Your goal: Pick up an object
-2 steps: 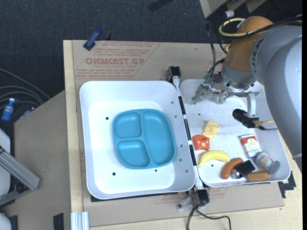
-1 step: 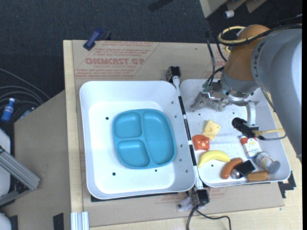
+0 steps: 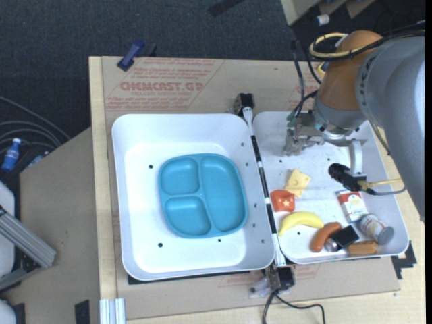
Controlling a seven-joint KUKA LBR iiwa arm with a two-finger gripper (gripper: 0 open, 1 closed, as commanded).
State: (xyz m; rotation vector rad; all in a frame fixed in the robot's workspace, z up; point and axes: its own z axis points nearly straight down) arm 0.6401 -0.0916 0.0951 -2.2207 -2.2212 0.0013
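1. Several toys lie in the right bin point(image 3: 270, 123); the cheese point(image 3: 298, 181) sits nearest, just below my gripper point(image 3: 298, 142).
2. I can't tell the jaws' state.
3. I'd centre over the cheese before descending.

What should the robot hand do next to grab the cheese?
Probably slide toward the near side of the right bin and come down over the cheese. The gripper hangs just beyond it, holding nothing, and the cheese lies apart from the tomato.

Small toy foods point(image 3: 302, 221) scattered in right bin point(image 3: 270, 123).
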